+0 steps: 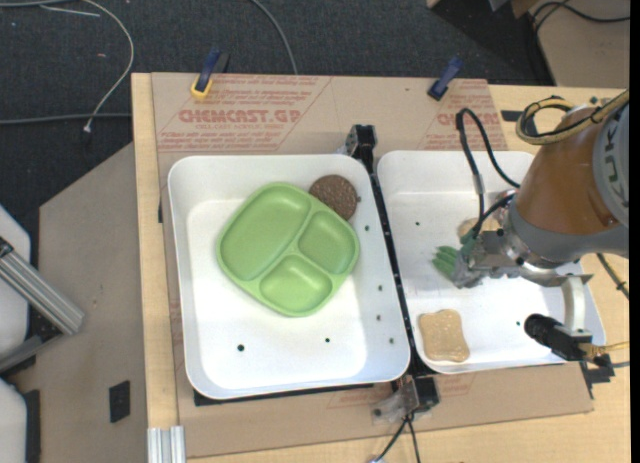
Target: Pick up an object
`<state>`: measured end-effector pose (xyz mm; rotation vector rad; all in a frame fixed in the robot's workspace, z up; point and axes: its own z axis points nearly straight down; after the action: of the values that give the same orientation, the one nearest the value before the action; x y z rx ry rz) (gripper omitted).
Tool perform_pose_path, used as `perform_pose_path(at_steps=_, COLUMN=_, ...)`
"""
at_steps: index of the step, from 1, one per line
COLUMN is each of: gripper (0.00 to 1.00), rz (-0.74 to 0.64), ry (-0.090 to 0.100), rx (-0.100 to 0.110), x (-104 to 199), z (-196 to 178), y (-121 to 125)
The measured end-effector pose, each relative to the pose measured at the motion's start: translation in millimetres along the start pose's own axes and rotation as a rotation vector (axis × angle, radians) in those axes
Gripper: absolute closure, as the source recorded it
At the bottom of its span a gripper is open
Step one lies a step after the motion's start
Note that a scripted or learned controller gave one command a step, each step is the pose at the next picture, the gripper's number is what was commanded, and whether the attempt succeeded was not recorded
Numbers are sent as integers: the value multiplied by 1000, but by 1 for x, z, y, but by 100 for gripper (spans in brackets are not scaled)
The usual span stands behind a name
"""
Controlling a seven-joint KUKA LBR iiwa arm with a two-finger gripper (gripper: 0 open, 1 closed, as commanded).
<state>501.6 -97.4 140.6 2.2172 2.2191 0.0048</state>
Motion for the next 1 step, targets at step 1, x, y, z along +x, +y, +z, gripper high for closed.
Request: perform_pose_path(at_steps=1, gripper=100, rz=-1, ry=0, rx=1, x=3, z=-43, y=1)
